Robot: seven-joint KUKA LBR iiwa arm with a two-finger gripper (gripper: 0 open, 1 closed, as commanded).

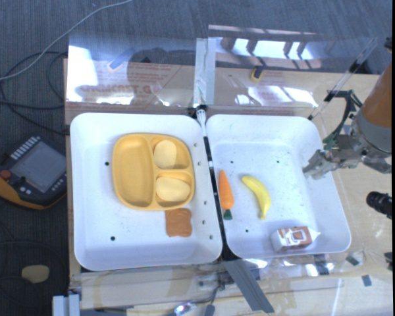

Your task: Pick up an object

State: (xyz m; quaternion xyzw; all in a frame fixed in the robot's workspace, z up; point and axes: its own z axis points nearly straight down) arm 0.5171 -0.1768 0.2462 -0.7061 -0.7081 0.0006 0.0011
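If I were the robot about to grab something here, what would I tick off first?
1. Targets in the right bin: banana, carrot, small carton. Ok.
2. Banana lies apart from the others: ok.
3. Carrot hugs the bin's left wall: not ok, awkward to grasp.
4. Gripper over the right bin's edge, not above any object: not ok.
5. Gripper readiness: cannot tell.

Bright, even overhead light. Strong white glare on the clear plastic sheeting [184, 78] behind the two white bins [92, 242], which look slightly washed out. Shadows faint; focus soft overall.
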